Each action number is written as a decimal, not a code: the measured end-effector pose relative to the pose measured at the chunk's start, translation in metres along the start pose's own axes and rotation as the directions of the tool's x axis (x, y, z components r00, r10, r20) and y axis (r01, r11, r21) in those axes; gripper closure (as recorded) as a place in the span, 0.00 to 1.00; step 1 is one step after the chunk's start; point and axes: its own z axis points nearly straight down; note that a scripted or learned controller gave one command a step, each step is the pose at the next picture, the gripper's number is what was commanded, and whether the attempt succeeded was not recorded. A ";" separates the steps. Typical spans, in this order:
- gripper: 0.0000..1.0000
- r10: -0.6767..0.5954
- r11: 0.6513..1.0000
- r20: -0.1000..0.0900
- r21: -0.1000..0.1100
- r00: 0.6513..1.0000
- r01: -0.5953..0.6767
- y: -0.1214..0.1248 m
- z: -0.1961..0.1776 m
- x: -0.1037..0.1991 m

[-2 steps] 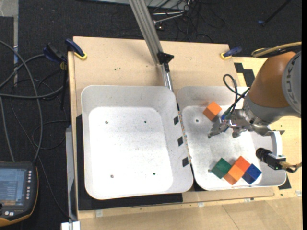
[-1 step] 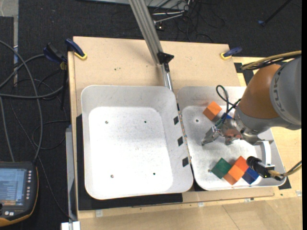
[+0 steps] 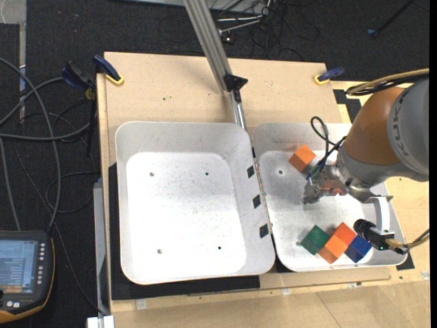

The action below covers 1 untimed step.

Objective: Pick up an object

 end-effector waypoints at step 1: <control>1.00 -0.005 1.000 0.001 -0.005 1.000 0.005 0.003 -0.055 0.010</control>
